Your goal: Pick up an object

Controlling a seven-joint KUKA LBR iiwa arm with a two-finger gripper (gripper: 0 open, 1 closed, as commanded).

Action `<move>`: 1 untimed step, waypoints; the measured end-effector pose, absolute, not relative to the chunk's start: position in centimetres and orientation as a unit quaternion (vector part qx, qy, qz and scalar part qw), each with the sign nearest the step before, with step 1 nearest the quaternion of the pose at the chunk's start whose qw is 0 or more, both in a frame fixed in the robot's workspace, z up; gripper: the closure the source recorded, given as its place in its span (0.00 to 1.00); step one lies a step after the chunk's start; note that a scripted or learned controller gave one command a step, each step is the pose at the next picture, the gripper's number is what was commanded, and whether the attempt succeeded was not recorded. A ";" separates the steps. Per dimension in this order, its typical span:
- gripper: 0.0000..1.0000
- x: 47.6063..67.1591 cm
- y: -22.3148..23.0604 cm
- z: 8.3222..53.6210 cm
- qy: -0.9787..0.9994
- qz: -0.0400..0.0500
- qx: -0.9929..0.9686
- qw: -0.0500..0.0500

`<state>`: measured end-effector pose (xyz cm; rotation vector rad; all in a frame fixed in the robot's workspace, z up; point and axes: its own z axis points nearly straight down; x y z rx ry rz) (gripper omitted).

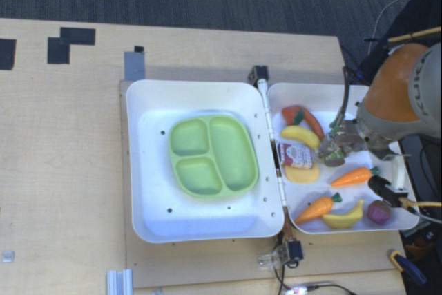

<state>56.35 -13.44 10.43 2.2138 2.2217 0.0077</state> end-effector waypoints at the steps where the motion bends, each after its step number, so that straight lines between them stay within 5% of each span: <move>1: 1.00 51.9 -4.8 18.5 0.709 0.002 0.705 0.001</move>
